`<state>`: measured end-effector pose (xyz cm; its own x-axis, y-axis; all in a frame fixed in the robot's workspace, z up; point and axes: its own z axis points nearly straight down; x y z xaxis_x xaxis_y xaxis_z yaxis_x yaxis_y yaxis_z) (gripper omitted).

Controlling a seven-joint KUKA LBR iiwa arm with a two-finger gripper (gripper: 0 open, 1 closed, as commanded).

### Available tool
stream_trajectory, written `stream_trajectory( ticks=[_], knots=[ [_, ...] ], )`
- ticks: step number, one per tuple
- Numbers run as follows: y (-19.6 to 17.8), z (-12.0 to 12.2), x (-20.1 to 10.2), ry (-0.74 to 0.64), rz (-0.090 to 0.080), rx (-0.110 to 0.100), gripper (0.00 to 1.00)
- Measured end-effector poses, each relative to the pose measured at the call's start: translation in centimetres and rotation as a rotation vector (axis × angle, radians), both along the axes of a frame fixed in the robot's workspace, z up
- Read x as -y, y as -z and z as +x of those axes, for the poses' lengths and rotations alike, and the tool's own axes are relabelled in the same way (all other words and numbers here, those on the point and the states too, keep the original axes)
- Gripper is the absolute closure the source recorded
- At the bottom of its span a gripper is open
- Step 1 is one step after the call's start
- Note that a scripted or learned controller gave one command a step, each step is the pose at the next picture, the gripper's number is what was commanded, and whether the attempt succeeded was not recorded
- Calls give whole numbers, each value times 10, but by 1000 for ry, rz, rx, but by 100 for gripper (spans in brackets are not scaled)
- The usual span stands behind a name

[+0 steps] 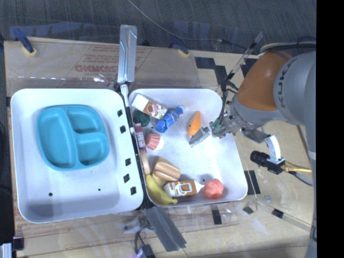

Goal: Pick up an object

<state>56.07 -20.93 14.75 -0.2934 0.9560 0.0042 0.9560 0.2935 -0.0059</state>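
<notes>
From above, the gripper [200, 137] hangs low over the right bin [228, 160], just beside the orange carrot [194, 123]. Whether its grip is wide, narrow or closed on anything, I cannot tell; it may be touching the carrot. The left bin [24, 187] holds a blue divided tray [72, 136].

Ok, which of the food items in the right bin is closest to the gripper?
The orange carrot, lying just beside the gripper in the right bin's upper middle. The banana, hot dog bun and pink cupcake lie farther left.
</notes>
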Motion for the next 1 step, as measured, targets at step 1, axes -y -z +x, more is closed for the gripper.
stream_trajectory(
  ticks=[1],
  knots=[
    [17, 17, 1, 252, -4, 2, 0]
  ],
)
